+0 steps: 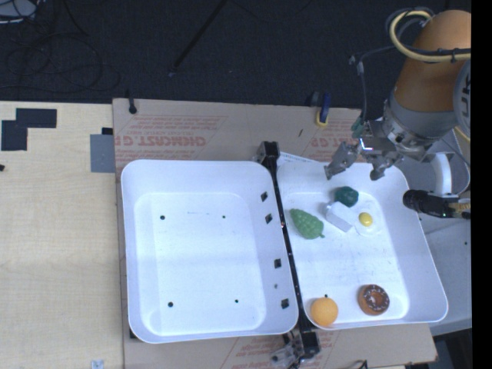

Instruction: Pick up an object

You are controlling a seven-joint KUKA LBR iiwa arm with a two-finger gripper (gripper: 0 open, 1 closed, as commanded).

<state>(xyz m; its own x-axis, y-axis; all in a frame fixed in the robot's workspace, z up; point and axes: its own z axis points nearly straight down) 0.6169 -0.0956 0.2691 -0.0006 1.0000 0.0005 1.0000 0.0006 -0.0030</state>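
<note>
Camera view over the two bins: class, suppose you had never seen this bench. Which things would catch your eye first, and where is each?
The grey arm's orange band stands out at the upper right, with the gripper spread open above the right bin's far edge. In that bin lie an orange ball and a brown doughnut near the front, with a green leafy piece, a dark green lump and a fried egg further back.

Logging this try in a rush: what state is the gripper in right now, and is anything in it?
Gripper: open, jaws spread, holding nothing, above the far end of the right bin, just beyond the dark green object.
</note>
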